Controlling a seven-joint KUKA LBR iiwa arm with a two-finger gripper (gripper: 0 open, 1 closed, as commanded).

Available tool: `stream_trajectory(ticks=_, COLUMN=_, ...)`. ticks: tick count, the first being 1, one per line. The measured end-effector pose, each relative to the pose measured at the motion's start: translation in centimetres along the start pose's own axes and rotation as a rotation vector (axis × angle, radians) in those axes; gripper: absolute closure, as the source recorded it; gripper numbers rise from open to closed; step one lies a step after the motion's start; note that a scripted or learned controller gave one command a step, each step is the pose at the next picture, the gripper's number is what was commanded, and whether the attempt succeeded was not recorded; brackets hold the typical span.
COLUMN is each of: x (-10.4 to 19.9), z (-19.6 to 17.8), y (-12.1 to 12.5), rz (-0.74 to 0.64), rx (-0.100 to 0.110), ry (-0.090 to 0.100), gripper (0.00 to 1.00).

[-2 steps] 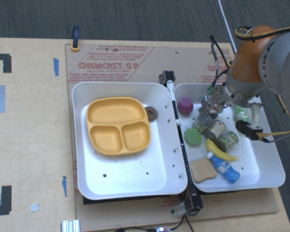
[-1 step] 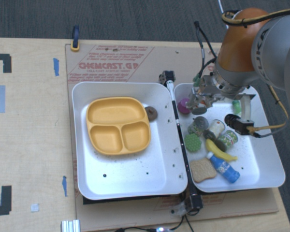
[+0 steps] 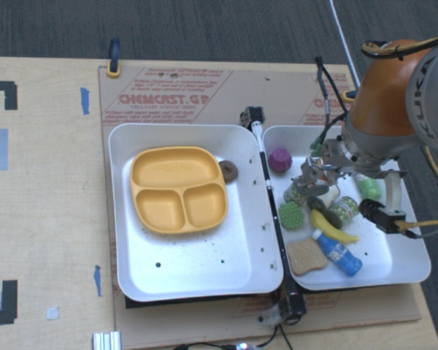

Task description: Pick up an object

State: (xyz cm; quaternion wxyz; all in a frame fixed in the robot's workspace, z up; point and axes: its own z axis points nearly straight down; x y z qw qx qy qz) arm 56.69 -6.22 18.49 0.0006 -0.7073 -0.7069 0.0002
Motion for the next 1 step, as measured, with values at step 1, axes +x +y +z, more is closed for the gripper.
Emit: stream_trajectory(ticks=1, x=0.96, z=-1.5, y=-4.51, rz=0.0, rx=0.0, ry=0.0, gripper=1.0)
